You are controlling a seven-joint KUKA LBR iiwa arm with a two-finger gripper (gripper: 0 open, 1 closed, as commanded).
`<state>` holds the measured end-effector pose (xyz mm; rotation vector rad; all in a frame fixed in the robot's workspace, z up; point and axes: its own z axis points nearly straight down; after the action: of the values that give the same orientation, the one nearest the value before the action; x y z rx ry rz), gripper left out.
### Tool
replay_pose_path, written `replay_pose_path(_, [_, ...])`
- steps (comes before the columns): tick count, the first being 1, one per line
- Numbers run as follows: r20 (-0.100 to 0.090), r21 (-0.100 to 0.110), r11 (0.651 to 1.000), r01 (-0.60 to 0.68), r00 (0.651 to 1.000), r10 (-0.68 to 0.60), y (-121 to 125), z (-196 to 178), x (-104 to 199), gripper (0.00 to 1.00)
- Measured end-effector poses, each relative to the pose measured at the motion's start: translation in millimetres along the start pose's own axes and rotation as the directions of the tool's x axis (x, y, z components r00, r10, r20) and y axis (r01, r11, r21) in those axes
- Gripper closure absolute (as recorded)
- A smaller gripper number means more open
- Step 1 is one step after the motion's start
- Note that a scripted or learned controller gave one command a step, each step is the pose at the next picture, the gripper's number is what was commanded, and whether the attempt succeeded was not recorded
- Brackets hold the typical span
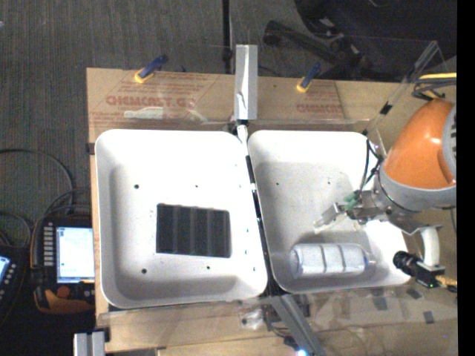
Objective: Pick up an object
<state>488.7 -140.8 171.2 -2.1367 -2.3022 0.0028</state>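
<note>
1. Two objects lie unpicked: a bottle (329, 259), lower right of frame, right bin (297, 170); a dark block (193, 231), left bin (119, 199).
2. You cannot tell the gripper (349, 210) opening; it hovers just above the bottle, nothing visibly held.
3. Grasp and lift remain.

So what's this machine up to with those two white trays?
A robot arm, grey with an orange band, reaches in from the right over the right bin. Its gripper hangs above that bin's floor, beside a silvery cylinder lying on its side near the front wall. Nothing shows between the fingers, so no object has been picked up yet. The left bin holds a dark ribbed rectangular block, away from the arm.
</note>
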Motion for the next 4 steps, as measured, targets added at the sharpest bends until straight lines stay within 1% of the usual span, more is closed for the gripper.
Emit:
replay_pose_path(1, [0.003, -0.002, 0.978, -0.209, 0.978, 0.209, 114, -52, -28, 0.00])
replay_pose_path(2, [0.003, 0.001, 0.977, -0.214, 0.977, 0.214, 62, -47, -4, 0.00])
replay_pose_path(3, [0.000, 0.000, 0.999, -0.047, 0.999, 0.047, 3, -20, -20, 0.00])
replay_pose_path(4, [-0.003, 0.000, 0.999, -0.050, 0.999, 0.050, -3, 72, 31, 0.00])
